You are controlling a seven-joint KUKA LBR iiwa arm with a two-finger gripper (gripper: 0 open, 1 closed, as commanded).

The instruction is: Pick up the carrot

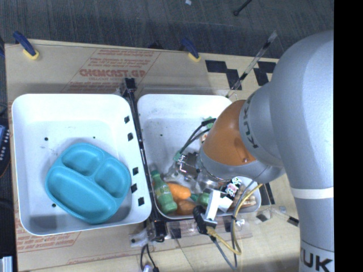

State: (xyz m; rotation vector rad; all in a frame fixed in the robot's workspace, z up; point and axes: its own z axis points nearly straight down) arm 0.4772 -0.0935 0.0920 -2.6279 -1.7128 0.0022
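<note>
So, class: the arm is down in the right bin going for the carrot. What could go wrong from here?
1. The carrot lies packed against a green bottle and other toys, so the tool might close on a neighbour instead.
2. It sits near the bin's front wall, leaving little room to approach.
3. The arm's wrist blocks the camera's sight of the tool, so a miss may be hard to spot.

Right bin (pixel 170 109) is staying open across its far half, bare white floor giving easy passage there. Near corner is getting crowded: carrot (pixel 180 192) is lying tight beside a green bottle (pixel 163 192), with another orange piece (pixel 185 207) just nearer the rim. Arm's orange band (pixel 227 140) and cables (pixel 195 136) are hanging over that clutter, blocking approach from the right. Left bin (pixel 34 118) is carrying a blue divided plate (pixel 88 180), far half free.
</note>
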